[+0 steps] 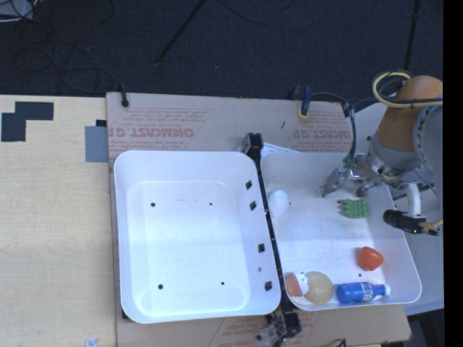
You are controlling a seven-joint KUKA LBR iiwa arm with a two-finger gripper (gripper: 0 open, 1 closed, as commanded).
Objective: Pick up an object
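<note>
From the fixed camera above the bench, the arm (405, 132) reaches in from the right, its orange band high over the far right corner of the right bin (394, 295). The pincer (349, 185) hangs low over that bin's far right part, its two metal fingers (333, 186) spread wide apart with nothing between them.

Just beside the pincer, on its near right side, lies a green toy (354, 208), close to the fingertips though not between them; whether they touch it cannot be told. To the pincer's left, near the divider between the bins, rests a white ball (278, 200), well apart from the fingers. Farther toward the near edge, below the pincer, sits a red object (370, 258). Along the near wall, farthest from the pincer, lie a blue bottle (362, 292), a pale yellowish ball (317, 287) and, touching it on the left, a small orange piece (293, 284).

The left bin (130, 194) stands well to the pincer's left.
</note>
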